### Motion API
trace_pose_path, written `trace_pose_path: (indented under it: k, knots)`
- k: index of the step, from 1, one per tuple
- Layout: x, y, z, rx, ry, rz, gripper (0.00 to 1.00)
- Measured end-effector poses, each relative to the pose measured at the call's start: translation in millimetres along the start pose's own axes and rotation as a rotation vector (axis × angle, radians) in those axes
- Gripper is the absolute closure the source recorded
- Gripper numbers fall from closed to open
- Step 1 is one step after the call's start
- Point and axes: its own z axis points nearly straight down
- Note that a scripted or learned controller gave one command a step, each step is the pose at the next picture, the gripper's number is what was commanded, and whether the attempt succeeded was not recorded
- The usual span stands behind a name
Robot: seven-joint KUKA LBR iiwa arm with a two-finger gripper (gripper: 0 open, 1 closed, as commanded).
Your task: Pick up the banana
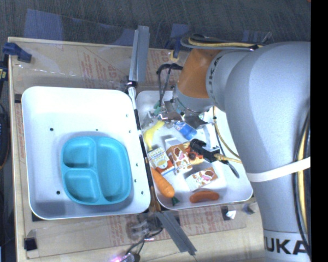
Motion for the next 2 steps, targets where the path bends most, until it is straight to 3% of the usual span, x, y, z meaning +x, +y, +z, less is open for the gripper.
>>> trace_pose_path:
  k: [1, 2]
  knots:
    - [1, 1, -10, 0.001, 0.002, -0.004, 1.00]
    - [55, -26, -164, 0.001, 0.005, 0.130, 1.00]
